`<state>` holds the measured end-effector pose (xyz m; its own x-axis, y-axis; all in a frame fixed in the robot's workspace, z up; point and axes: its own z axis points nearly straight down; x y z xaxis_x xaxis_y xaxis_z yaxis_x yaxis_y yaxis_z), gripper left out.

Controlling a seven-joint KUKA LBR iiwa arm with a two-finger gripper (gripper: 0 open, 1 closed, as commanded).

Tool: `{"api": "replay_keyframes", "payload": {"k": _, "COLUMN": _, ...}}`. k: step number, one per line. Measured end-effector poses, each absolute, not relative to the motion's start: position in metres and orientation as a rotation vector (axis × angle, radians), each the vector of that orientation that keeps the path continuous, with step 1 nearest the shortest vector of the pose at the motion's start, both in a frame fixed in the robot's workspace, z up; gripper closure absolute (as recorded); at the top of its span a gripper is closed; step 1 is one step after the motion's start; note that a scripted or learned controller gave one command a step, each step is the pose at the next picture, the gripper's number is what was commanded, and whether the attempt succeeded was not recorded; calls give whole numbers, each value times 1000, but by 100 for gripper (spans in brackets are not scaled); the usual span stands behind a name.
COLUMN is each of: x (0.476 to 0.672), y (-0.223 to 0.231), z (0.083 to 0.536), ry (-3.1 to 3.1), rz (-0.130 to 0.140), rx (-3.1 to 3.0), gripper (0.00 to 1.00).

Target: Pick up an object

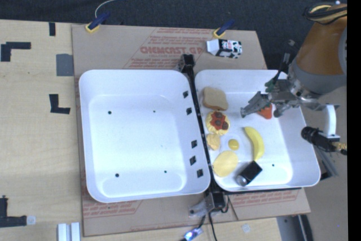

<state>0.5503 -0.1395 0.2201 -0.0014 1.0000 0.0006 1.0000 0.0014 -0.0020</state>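
The bench carried 2 shallow white bins side by side on a cardboard sheet [169, 53]. The left bin [135, 138] showed bare floor, while the right bin [293, 172] held every loose item. A brown bread-like piece [215, 99] lay near the far edge of the right bin, close to the divider between the bins. Below it along the divider side lay a small pizza-like piece with red spots [218, 121], a pale yellow lump [225, 163] and a small yellow disc [233, 145]. A banana [255, 143] lay near the bin's middle, and a black block [249, 172] rested at the near edge. The arm [321, 59] reached in from the right, with the gripper [260, 104] low over the right half of the right bin. An orange-red object [266, 112] sat directly at the gripper, just beside or under its dark linkage. Whether the gripper was apart, together or clamped on that object could not be told at this resolution. As a judgement, the task stood at the grasp stage: the approach appeared complete, but no item was seen lifted clear of the bin floor. A confirmed grip and the lift remained to be done.
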Motion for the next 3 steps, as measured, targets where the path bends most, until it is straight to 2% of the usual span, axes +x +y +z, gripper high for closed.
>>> {"api": "replay_keyframes", "payload": {"k": 1, "x": 521, "y": -208, "z": 134, "ry": -2211, "rz": 10, "rx": -2223, "gripper": 0}}
{"api": "replay_keyframes", "payload": {"k": 2, "x": 488, "y": -143, "z": 83, "ry": -2222, "rz": 1, "rx": -2219, "gripper": 0}}
{"api": "replay_keyframes", "payload": {"k": 3, "x": 490, "y": -144, "z": 96, "ry": -2222, "rz": -4, "rx": -2218, "gripper": 100}}
